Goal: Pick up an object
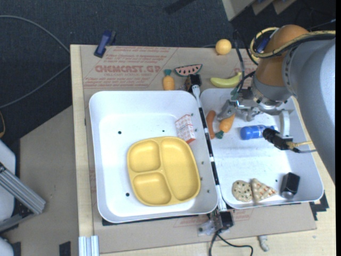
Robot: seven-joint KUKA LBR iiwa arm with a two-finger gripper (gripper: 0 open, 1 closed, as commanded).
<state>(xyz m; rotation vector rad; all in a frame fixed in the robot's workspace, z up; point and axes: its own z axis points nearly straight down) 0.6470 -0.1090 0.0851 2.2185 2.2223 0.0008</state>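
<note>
Gripper (234,106) low over right bin (266,191), fingers apart, nothing between them; carrot (226,124) lies just below-left of the tips by the bin's left wall, long axis slanted; blue cylinder (250,132) close too, just right of the carrot.

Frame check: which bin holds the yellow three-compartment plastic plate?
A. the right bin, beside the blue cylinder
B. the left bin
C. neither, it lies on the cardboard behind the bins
B: the yellow three-compartment plastic plate lies flat in the left white bin, near the small red-and-white carton.
</note>
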